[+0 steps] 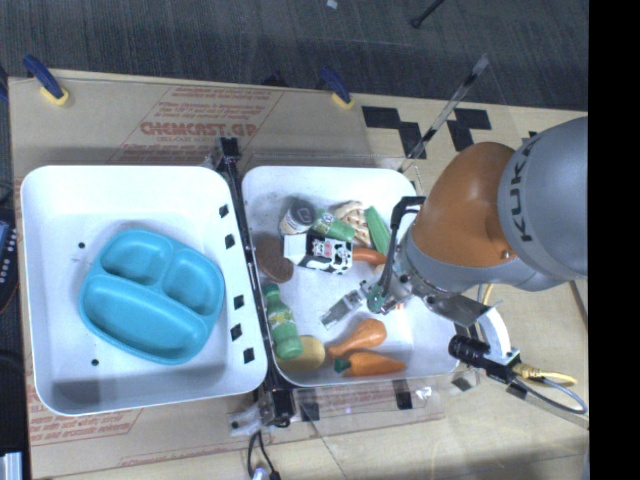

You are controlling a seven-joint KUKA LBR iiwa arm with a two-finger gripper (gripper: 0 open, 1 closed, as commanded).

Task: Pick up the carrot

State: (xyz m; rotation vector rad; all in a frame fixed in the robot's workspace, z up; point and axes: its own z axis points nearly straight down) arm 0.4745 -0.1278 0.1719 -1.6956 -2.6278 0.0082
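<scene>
**Tool low in the right bin, carrot at the front wall**

My tool (362,303) hangs low over the middle of the right bin (330,180), its fingers (340,311) slightly apart with nothing between them. The carrot (375,365) lies along the bin's near wall, just in front of my tool, beside an orange gourd-shaped toy (358,337). A blue divided tray (152,294) sits in the left bin (50,268).

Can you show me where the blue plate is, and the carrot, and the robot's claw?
blue plate (150,298): camera view, on the ridge between its compartments.
carrot (375,365): camera view, middle of its orange body, by the right bin's near wall.
gripper (345,311): camera view, at its fingertips, above the carrot.
</scene>
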